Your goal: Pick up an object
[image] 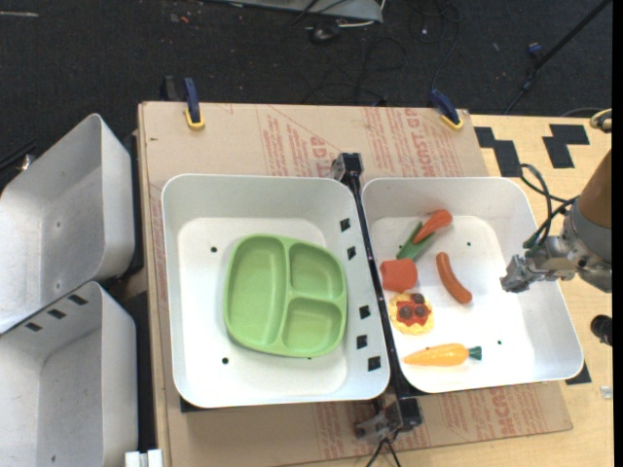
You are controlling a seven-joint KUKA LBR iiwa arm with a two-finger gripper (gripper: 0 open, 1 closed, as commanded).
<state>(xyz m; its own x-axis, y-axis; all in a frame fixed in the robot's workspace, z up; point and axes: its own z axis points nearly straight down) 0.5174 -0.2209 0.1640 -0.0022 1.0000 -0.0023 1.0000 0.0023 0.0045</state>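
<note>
1. Camera view: the gripper (519,274) hangs at the right wall of the right bin (516,195), above the bin's floor; whether it is released or clenched cannot be told, since it is small and seen side-on. Nothing can be seen in its grasp.
2. Objects to pick lie in the right bin, left of the gripper: a sausage (454,277) nearest it, a red block (398,275), a carrot with green leaves (426,232) toward the far side, a yellow pizza-like piece with dark toppings (412,313), and an orange carrot (442,355) at the near side.
3. The left bin (195,202) holds a green divided plate (286,296).
4. The arm (596,224) is cut off by the right edge, so little of it shows.
5. Both bins rest on a brown board on the desk (292,139).
6. Two more white bins (58,212) sit at the left, partly cut off.
</note>
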